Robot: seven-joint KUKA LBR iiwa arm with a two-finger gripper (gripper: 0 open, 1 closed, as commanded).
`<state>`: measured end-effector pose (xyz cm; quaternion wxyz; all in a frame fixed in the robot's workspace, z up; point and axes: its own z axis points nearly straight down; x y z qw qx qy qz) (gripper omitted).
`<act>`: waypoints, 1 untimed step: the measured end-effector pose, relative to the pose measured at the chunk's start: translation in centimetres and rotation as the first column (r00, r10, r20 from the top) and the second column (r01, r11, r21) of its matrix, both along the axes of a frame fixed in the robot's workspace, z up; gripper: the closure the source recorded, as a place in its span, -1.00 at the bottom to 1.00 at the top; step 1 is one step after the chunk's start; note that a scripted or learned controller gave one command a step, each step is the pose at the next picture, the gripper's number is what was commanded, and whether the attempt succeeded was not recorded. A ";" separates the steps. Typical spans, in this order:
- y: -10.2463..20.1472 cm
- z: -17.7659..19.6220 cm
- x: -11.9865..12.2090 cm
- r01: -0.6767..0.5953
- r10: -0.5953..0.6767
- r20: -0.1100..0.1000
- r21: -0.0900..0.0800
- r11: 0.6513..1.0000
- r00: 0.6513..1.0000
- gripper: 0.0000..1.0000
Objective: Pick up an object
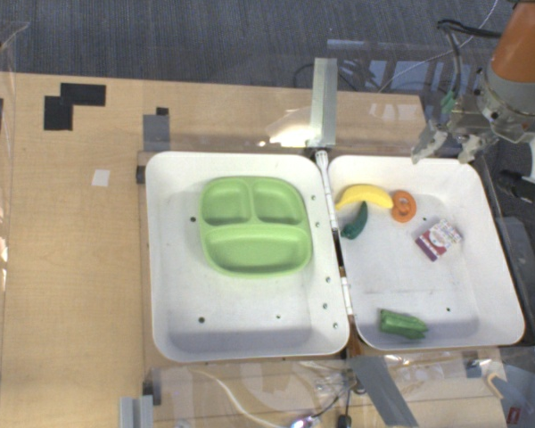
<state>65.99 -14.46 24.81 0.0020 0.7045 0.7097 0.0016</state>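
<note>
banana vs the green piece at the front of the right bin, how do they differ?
The banana is yellow; the green piece is bright green. The banana is curved, the green piece blockier and straighter. The banana lies at the back of the right bin beside the divider, against a dark green item; the green piece lies alone near the front wall. Both lie flat in that bin.

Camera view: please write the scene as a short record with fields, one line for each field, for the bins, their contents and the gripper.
left bin: holds a green divided plate
right bin: holds five small things
banana: near the bin's far left corner
dark green item: just below the banana, touching it
orange round item: at the banana's right end
small packet: pink and white, right of centre
green item: near the front wall
gripper: open, above the right bin's far edge, holding nothing
</note>
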 end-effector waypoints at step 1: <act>0.2 -13.4 0.9 0.006 -0.006 0.025 -0.005 1.000 1.000 -1.00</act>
